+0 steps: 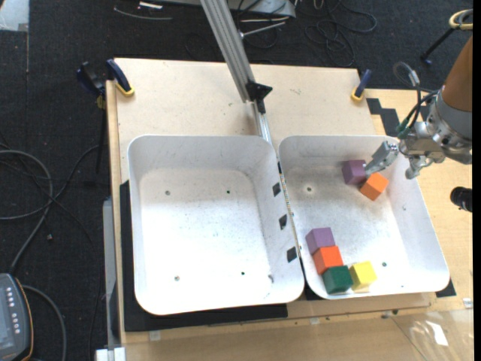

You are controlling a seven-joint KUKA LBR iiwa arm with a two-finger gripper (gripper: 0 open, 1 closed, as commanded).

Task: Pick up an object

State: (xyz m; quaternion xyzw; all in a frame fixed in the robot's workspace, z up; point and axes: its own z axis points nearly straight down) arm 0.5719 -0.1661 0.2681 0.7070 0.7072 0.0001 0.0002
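Where the arm reaches over the right bin (421, 224), the gripper (397, 160) has its fingers open, one touching the orange block (373, 186) beside the purple block (353, 172).

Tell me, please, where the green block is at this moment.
The green block lies in the right bin, near its front edge, touching the yellow block on its right and sitting just below an orange block.

Even, bright overhead light, soft w/ no hard shadows. The two shallow white plastic bins (203, 150) read near blown-out, mild glare on rims. Pale wooden surface (188, 96) well lit; dark carpet floor (45, 224) dim. Slightly soft focus overall, grainy, low res.
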